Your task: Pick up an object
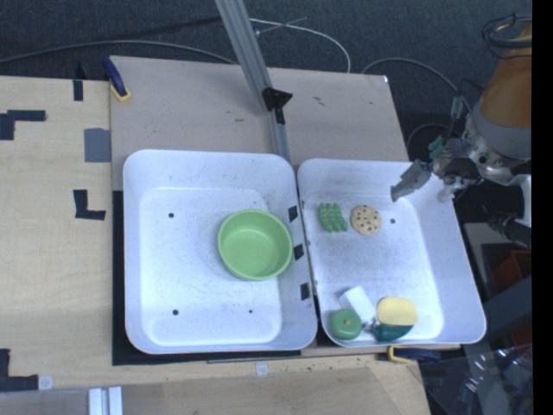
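My gripper (411, 181) hangs over the upper right part of the right bin (449, 258), with nothing seen between its fingers. To its lower left lie a round cookie (365, 220) and a green ridged piece (333, 217). At the bin's near edge sit a green round fruit (346, 324), a white block (359, 302) and a yellow object (397, 310) on a teal piece. A green bowl (254, 244) stands in the left bin (155, 232).
A grey slanted pole (246, 41) with a black clamp crosses above the bins at the back. Cables loop on the dark floor behind the bench. The arm's orange band (511, 85) is at the right edge.
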### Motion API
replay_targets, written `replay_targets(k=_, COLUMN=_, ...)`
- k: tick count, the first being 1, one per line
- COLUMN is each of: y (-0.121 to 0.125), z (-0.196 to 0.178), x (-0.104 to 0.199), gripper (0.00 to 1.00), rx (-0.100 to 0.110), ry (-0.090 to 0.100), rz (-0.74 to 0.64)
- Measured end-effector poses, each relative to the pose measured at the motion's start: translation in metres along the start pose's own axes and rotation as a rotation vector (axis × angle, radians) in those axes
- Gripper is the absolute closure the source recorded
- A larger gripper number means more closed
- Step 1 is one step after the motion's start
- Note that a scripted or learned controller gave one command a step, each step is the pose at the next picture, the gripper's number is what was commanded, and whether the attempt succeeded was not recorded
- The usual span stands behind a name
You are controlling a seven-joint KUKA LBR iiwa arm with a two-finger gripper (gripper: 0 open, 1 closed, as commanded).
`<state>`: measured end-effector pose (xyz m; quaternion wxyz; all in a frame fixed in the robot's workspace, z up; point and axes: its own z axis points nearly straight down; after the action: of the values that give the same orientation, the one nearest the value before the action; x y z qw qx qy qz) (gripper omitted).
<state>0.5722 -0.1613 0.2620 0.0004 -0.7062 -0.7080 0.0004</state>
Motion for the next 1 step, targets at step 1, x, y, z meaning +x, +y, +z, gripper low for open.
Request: replay_targets(k=1, y=0.0000, z=0.0000, x=0.0000, gripper=0.00, rx=0.000, ry=0.000, rz=0.000)
